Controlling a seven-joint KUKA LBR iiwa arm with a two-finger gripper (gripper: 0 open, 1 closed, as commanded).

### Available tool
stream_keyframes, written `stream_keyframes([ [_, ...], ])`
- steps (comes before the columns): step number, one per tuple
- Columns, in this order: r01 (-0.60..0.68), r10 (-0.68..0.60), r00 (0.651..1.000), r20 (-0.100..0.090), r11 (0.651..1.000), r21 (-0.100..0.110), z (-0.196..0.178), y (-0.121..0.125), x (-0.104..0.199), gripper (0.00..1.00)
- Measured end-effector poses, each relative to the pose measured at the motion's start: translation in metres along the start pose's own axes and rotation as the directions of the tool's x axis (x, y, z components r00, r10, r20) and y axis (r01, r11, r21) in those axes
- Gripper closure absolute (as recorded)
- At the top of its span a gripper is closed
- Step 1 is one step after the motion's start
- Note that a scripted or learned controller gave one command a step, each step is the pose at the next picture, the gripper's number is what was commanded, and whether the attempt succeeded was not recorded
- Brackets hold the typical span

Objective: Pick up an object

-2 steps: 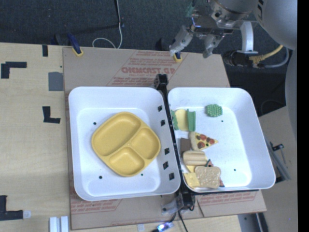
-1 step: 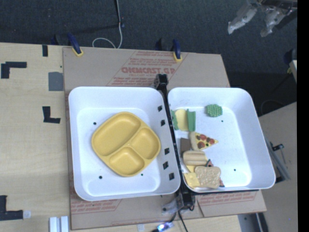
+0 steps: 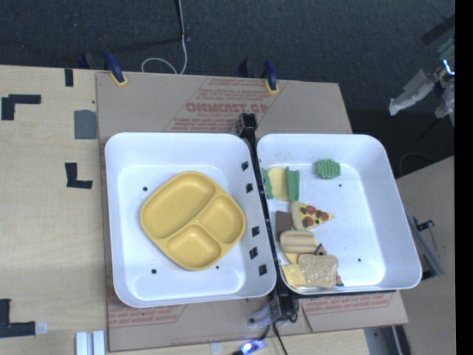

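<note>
I am seeing the hand (image 3: 425,95) hanging off beyond the right bin's (image 3: 369,154) far corner — I cannot tell its state. Toy food is crowding that bin's left wall; the green piece (image 3: 327,169) is sitting apart, easiest to reach.

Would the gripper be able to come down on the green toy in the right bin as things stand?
Probably yes. The green toy lies alone on bare floor near the right bin's far wall, apart from the pizza slice, with the gripper off to the side.
</note>
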State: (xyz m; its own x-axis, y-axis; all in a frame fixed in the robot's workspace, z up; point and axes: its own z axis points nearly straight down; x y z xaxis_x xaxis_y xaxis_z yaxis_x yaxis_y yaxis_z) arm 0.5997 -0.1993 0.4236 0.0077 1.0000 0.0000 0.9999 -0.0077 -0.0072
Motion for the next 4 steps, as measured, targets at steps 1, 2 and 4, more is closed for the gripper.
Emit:
stream_keyframes([
  [1, 0.01, -0.01, 1.0, 0.001, 1.0, -0.009, 0.046, 0.063, 0.065, 0.0],
  [2, 0.009, -0.009, 1.0, 0.001, 1.0, -0.007, 0.033, 0.065, 0.113, 0.0],
  [4, 0.009, -0.009, 1.0, 0.001, 1.0, -0.006, 0.043, 0.067, 0.223, 0.0],
])
